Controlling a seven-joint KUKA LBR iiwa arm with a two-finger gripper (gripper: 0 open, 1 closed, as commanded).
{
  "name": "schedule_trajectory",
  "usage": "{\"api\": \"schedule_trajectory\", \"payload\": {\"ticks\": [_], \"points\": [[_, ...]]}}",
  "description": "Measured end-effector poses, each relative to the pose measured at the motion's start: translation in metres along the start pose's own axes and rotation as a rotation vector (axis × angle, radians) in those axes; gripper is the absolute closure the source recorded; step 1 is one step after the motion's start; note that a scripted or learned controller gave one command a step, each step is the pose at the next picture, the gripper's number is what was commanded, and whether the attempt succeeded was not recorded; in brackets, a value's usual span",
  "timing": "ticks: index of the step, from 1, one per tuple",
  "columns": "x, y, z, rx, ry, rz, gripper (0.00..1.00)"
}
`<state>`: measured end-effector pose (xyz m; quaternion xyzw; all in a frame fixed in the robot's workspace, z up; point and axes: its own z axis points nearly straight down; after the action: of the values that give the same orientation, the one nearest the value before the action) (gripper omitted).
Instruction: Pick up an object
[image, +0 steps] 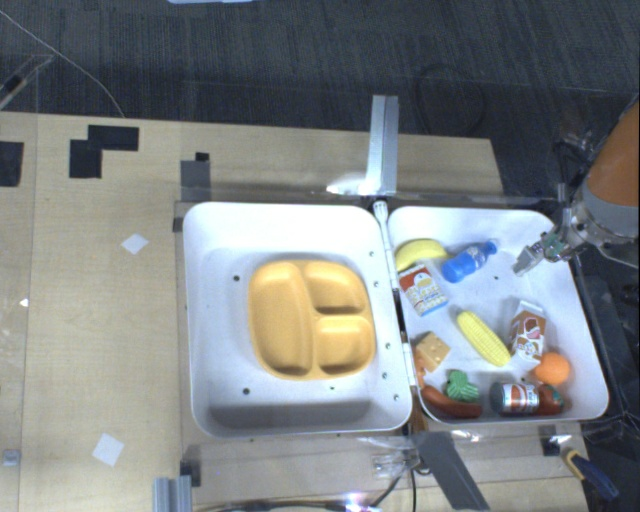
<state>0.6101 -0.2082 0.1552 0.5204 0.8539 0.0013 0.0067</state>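
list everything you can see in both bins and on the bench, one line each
left bin: 1, white, holds the tray
divided tray: 1, yellow, middle of left bin
right bin: 1, white, holds the small items
banana: 1, yellow, top left
bottle: 1, blue, beside banana
carton: 1, red and white, left side
corn: 1, yellow, centre
pouch: 1, red-brown and white, right side
orange: 1, orange, lower right
can: 1, red, bottom edge
gripper: 1, grey, over right bin's top right corner

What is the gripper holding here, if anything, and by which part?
Nothing. The gripper hangs over the upper right part of the right bin, apart from the blue bottle and the other items, with nothing between its fingers.
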Motion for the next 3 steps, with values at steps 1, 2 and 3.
{"api": "schedule_trajectory", "payload": {"ticks": [1,2,3], "points": [[0.04,-0.075,-0.018,0.004,0.004,-0.065,1.0],[0.029,-0.048,0.038,0.001,0.003,0.294,1.0],[0.029,-0.049,0.04,0.005,0.005,0.294,0.0]]}}
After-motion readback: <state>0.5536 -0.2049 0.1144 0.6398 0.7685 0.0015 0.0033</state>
